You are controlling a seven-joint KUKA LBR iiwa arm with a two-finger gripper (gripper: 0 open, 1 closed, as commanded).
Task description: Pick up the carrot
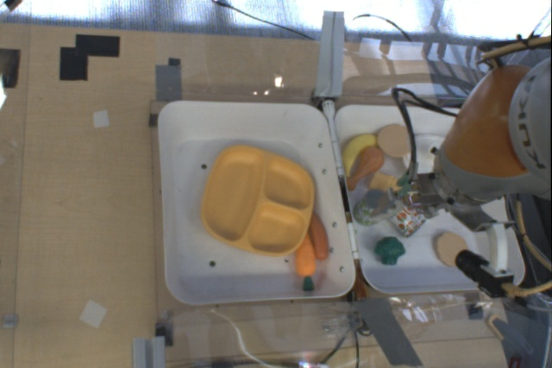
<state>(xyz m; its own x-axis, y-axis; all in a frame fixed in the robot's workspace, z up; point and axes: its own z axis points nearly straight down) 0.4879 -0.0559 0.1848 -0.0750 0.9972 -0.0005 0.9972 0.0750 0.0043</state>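
The carrot [305,257] is orange with a small green stem end. It lies in the left bin [185,211], near the front right corner, just off the edge of the yellow divided plate [257,199]. A reddish-brown sausage [319,237] lies right beside it. My gripper [405,204] hangs over the middle of the right bin [423,276], well to the right of the carrot and across the wall between the bins. It sits low among the toy foods there, and nothing can be seen held in it.
The right bin holds a yellow fruit [357,148], an orange-brown piece [367,164], a beige disc [394,140], a greyish item [372,207], a red-and-white item [407,222], green broccoli [390,250] and a tan cookie [449,248]. A metal rail [328,56] runs back from the bins.
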